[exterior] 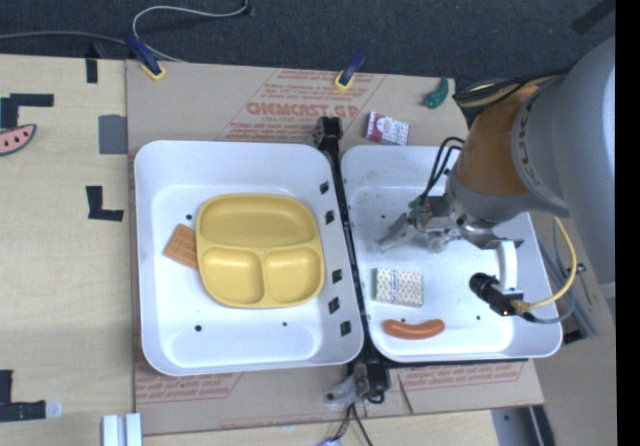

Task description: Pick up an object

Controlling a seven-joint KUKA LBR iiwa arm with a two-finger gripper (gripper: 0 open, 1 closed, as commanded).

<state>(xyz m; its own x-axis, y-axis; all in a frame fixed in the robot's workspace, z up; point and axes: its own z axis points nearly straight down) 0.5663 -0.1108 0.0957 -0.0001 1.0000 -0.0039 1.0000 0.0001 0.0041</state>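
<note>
In the right bin [530, 339] lie a small green-and-white packet [398, 286] and, near the front wall, an orange-red sausage [414, 328]. My gripper [412, 232] hangs over the middle of that bin, just above and behind the packet. Its fingers are spread open and nothing sits between them. The left bin [170, 334] holds a yellow divided plate [262, 248], with a brown waffle-like cracker [181, 246] tucked against its left edge.
The grey arm with its orange band [495, 149] covers the right bin's back right part. A red-and-white packet [385, 128] lies on the cardboard behind the bins, beside a green clip [436, 92]. A black divider [340, 234] separates the bins.
</note>
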